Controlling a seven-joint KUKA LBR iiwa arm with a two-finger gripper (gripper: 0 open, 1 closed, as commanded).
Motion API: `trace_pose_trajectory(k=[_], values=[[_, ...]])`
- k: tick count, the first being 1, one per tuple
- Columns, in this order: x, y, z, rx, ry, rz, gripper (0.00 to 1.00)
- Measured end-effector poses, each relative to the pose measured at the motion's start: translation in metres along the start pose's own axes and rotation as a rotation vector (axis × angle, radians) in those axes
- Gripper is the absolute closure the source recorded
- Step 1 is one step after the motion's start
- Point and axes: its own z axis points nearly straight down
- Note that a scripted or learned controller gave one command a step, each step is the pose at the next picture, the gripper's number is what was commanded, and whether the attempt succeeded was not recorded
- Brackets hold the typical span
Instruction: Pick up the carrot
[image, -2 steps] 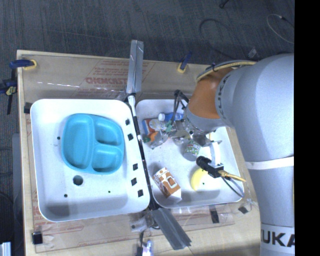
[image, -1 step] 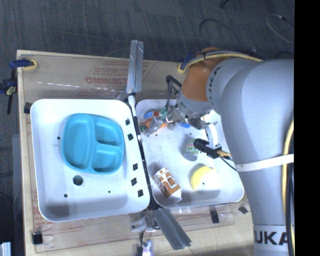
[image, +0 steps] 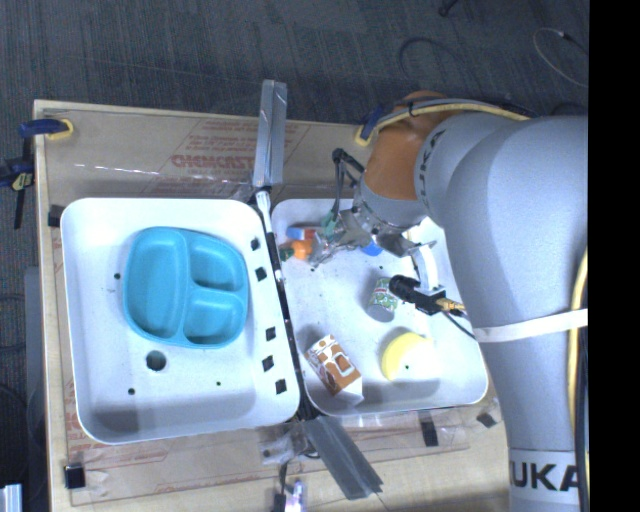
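The carrot (image: 300, 243) is a small orange piece in the far left corner of the right bin (image: 455, 385), with a bit of blue just above it. My gripper (image: 322, 245) reaches down from the orange-banded wrist (image: 395, 165) and sits right beside the carrot, on its right. The arm's body covers the bin's far right part. Whether the carrot is between the gripper's parts is too small to tell.
In the right bin lie a green and white can (image: 383, 297), a yellow lemon (image: 405, 355) and an orange and white carton (image: 333, 365). The left bin (image: 100, 390) holds a blue divided plate (image: 187, 285). A ridge with black clips (image: 272, 330) separates the bins.
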Motion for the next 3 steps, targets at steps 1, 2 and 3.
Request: trace_pose_trajectory(k=[1,2,3], values=[[0.08,-0.039,-0.097,-0.009,0.0,0.085,1.0],[0.08,-0.039,-0.097,-0.009,0.0,0.085,0.0],[0.044,-0.032,-0.031,-0.011,-0.001,0.162,0.0]])
